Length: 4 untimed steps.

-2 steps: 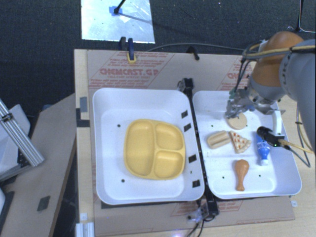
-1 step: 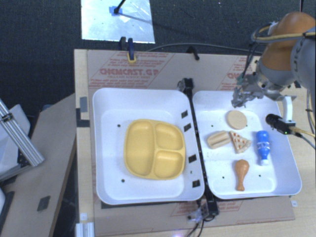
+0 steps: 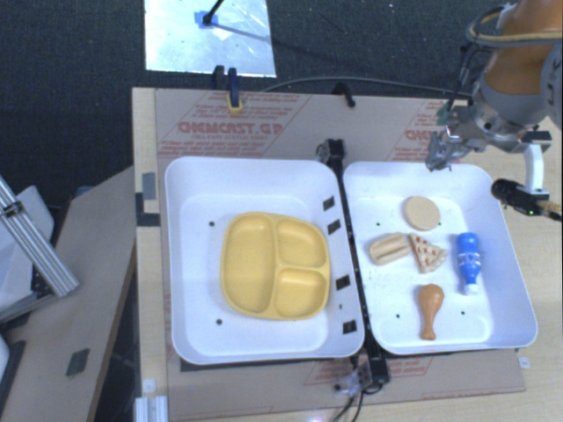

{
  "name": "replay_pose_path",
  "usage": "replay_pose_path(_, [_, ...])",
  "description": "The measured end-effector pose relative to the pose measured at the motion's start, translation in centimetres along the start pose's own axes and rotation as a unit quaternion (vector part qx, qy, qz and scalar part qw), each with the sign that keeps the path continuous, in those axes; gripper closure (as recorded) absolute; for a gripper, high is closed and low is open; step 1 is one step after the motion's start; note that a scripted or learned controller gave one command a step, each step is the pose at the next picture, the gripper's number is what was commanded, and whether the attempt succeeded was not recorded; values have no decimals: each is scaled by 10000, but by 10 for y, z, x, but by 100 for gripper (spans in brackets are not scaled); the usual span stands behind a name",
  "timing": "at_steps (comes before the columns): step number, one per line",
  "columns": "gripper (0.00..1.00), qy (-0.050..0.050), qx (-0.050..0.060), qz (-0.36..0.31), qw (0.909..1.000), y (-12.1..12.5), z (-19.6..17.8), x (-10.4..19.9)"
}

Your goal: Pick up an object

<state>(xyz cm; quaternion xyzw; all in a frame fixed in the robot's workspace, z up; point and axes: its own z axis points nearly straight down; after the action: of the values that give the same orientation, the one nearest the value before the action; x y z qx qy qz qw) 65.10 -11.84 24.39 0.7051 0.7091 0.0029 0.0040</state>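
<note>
Toy drumstick [image 3: 429, 309], glossy brown plastic, lies nearest the lens in the right bin [image 3: 510, 310], long axis pointing away; above it sit a pizza wedge [image 3: 428, 254], bread roll [image 3: 389, 248], round cracker [image 3: 421, 212] and blue bottle [image 3: 468, 260]. Gripper [image 3: 439, 158] hovers at the bin's far rim, its state impossible to tell.

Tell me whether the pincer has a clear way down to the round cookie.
Probably yes. The pincer hovers over the right bin's far rim, and the round cookie lies uncovered just below, apart from its neighbours.
</note>
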Motion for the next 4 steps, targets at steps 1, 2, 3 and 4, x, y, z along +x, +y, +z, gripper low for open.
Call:
replay_pose_path(1, [100,4,24,1,10000,1,-21,0])
replay_pose_path(2, [100,14,41,-13,10000,-20,-26,45])
replay_pose_path(3, [100,14,43,-13,10000,-42,-27,86])
replay_pose_path(4, [100,19,45,-23,10000,-63,-24,145])
